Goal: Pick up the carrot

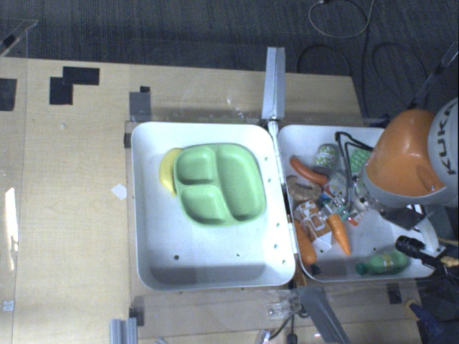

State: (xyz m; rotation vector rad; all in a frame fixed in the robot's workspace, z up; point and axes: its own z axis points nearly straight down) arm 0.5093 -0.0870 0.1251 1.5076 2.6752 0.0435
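I am watched by one camera, fixed above my bench point(64, 192) and looking down at a slant. It sits far enough off to take in both white bins: the left bin point(150, 213) near mid-frame, the right bin point(287, 138) toward the right side. Dark floor point(179, 20) fills the top. My arm point(405, 156) comes in from the right, probably nearer the lens.

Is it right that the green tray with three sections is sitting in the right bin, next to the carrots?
Not quite. The green tray with three sections sits in the left bin, not the right one. The camera view shows it lying over something yellow. The carrots, one at, lie in the right bin, where the gripper is.
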